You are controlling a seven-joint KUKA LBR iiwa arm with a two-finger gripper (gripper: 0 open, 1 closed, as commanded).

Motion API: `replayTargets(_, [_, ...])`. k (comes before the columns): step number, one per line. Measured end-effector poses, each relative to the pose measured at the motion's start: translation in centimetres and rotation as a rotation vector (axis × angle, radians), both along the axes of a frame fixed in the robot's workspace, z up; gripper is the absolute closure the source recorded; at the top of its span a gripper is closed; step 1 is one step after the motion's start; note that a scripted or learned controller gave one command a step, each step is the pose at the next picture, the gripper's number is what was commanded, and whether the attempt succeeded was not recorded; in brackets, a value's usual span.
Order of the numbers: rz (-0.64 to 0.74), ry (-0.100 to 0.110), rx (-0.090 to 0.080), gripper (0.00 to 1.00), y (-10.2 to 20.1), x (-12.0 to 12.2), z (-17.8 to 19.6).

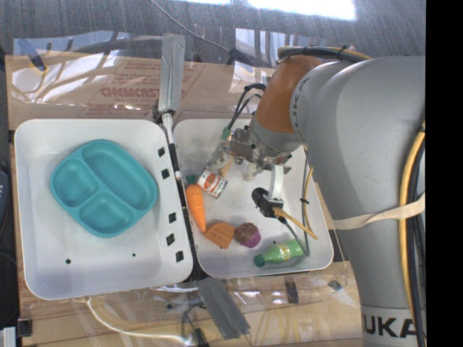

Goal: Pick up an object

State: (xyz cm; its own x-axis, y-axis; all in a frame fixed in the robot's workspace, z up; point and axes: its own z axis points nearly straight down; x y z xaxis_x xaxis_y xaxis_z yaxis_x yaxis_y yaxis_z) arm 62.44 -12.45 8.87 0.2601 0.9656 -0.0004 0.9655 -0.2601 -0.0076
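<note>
Tool (230,156): poised low over the upper middle of the right bin (194,137), at the end of the grey arm; whether it is released or clenched cannot be told from this angle, and nothing can be seen gripped in it

Can (212,183): small tin with a red and white label, tipped on its side just below and left of the tool, near the bin's left wall. Judged the likeliest thing to pick up, being closest. Probably light, rigid and smooth-skinned, and apt to roll. Best taken across the round body at mid-length, square to its axis, so that it does not squirt out sideways

Carrot (195,204): orange, lying lengthwise just beside the can, along the left wall; narrow and tapered

Waffle piece (221,234): brown wedge near the carrot's lower end

Purple fruit (247,234): rounded, touching or just beside the wedge; which of the two cannot be told

Green bottle (281,253): on its side near the bin's front right corner, well apart from the can

Left bin (43,259): holds one teal divided plate (103,186), set flat

Tabletop (108,92): brown board under both bins
</note>
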Motion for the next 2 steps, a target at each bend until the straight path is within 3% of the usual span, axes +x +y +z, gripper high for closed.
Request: replayTargets(2, [0.0,0.0,0.0,0.0,0.0,0.0,0.0])
